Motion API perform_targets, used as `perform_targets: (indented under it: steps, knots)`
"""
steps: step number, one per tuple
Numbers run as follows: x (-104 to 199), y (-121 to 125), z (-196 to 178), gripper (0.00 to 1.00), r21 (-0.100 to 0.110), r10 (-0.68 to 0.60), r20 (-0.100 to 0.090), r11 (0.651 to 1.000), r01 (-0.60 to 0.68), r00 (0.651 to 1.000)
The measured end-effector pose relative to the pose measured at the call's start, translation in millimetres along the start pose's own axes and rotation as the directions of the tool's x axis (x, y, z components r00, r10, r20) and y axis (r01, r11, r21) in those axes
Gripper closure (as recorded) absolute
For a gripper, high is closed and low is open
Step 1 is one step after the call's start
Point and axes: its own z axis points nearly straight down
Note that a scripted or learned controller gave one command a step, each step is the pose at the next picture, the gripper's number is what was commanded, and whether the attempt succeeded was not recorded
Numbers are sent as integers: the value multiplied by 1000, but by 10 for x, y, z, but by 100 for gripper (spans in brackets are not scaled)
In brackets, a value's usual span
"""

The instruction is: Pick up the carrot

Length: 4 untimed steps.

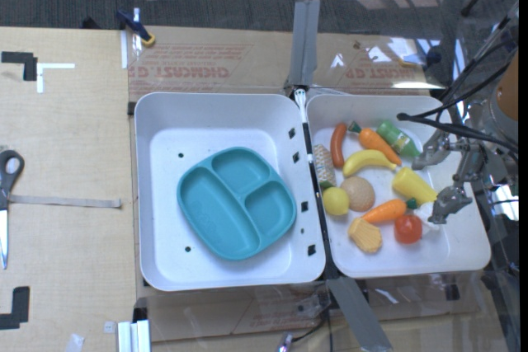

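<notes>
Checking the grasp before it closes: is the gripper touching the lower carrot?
Apart. The camera view shows white bin floor between the gripper and the lower carrot.

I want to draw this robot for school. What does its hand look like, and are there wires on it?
The gripper is made of silvery grey metal, with two thin fingers that look like small bent claws. Behind it sit shiny metal parts and brackets. Several thin black cables loop over the arm, running up toward the top right. A little orange shows at the right edge, just above the wrist.
</notes>
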Motion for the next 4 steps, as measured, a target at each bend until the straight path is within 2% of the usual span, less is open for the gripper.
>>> perform_targets:
  steps: [1, 2, 3, 4]
  knots:
    - [-446, -298, 1569, 0, 0, 167, -2, 986, -167, 986]
    - [-247, 164, 1808, 0, 8, -47, 26, 999, 47, 999]
    - [-285, 173, 1701, 100, 10, -51, 35, 999, 51, 998]
    - [-107, -269, 1905, 100, 0, -422, 1, 907, 422, 907]
